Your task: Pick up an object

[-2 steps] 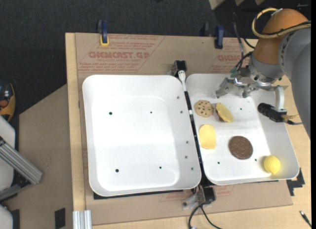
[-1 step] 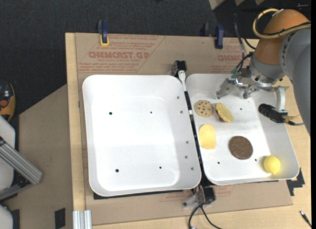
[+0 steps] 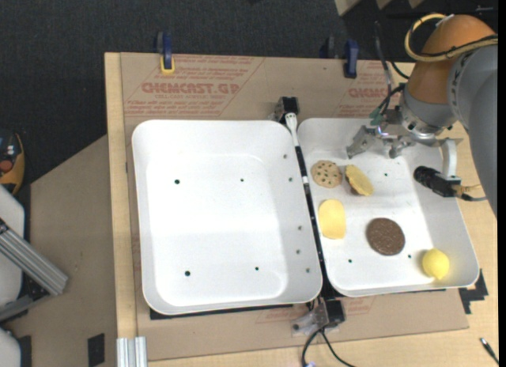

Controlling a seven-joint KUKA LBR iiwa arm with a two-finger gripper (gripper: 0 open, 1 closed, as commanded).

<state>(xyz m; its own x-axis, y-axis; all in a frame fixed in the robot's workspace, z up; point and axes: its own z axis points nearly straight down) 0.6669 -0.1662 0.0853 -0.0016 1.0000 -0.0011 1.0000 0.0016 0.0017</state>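
Since the gripper (image 3: 378,138) hovers over the right bin (image 3: 466,235) with fingers spread and grasping nothing, the nearby yellow wedge (image 3: 359,180) beside the cookie (image 3: 325,173) looks light, rigid, best pinched across its narrow sides.

Two bins sit side by side on the worktop (image 3: 205,88): left bin (image 3: 213,215) at 9 o'clock, right bin (image 3: 395,274) at 3 o'clock. In the right bin, the cookie (image 3: 325,173) lies at 10 o'clock, the chip (image 3: 359,180) just beside it, the block (image 3: 332,219) toward 8, the disc (image 3: 386,236) central, the ball (image 3: 435,263) at 5. The claw (image 3: 378,142) sits at 12.
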